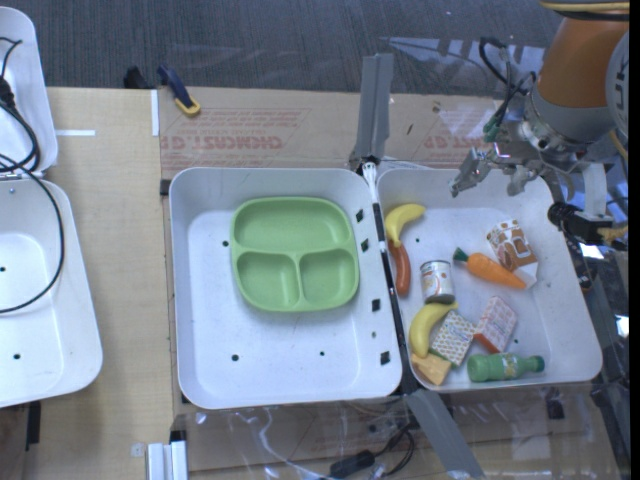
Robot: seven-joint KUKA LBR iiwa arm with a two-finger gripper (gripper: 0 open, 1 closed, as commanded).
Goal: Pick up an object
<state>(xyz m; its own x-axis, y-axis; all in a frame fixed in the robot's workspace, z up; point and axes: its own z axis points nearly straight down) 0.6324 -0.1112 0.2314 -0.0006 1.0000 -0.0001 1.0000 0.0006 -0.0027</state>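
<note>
The carrot [492, 269] looks the fairest thing to take: it lies alone in the right bin [560, 363], with bare floor on most sides. By its look it is a light, stiff plastic toy, smooth and tapering, so it may slip; the thick end near its green top should give the surest hold, with the fingers across its width.

Just beyond the carrot's thin end sits a small printed packet [508, 242], nearly touching it. Toward the bin's middle from the carrot stands a small can [436, 279], and past that a sausage [402, 268] and a banana [401, 219] lie close to the dividing wall. Nearer the camera than the carrot, a second banana [427, 326], two wafer-like pieces [474, 332] and a green bottle [505, 367] crowd together, leaving little finger room.

The hand [497, 168] hangs above the bin's far rim, well apart from the carrot, holding nothing; its fingers seem spread, though the view is cluttered there. The path down to the carrot looks open.

The left bin [200, 368] holds a green divided tray [295, 252].
</note>
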